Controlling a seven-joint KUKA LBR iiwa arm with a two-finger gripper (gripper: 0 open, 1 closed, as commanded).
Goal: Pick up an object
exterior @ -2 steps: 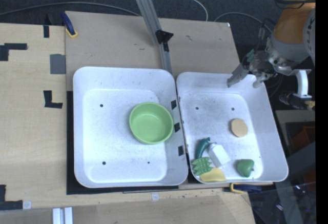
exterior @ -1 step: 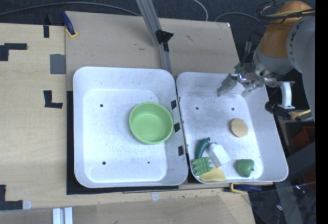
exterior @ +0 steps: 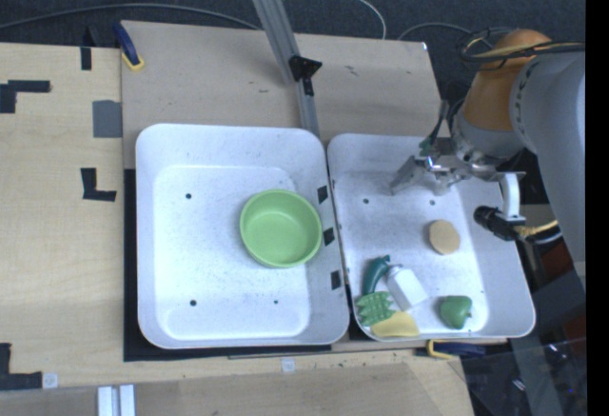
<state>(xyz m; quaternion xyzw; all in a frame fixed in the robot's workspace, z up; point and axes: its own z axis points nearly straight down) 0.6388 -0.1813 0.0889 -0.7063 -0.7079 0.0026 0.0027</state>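
My gripper (exterior: 416, 180) hangs over the upper part of the right bin (exterior: 495, 257), its fingers spread open with nothing between them. Below it, apart from the fingers, a round tan piece (exterior: 442, 236) lies on the bin floor. At the bin's front edge are a small green object (exterior: 456, 310), a white block (exterior: 408, 289), a teal-handled green brush (exterior: 377, 291) and a yellow piece (exterior: 397, 326). A light green bowl (exterior: 280, 227) sits in the left bin (exterior: 171, 214).
A grey pole (exterior: 271, 9) with a black clamp slants down to the bins' back edge between them. The arm's grey body and orange band (exterior: 500, 81) fill the right side. Cables lie behind the bench.
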